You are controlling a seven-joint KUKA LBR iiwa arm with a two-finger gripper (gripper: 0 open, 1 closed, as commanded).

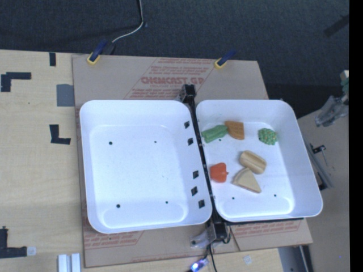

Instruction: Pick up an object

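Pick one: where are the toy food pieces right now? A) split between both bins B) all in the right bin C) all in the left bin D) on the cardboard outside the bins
B: the green piece, orange-brown piece, broccoli-like piece, red piece, bread roll and tan wedge all lie inside the right bin.

smooth white plastic bins [91,152], cardboard sheet [170,78]

Two white bins sat side by side: the left bin [96,169] and the right bin [283,115]. Six small objects lay in the right one: one green piece [214,133], one orange-brown piece [235,130], one green knobbly piece [267,136], one tan roll [253,161], one red piece [219,172] and one tan wedge [247,181].
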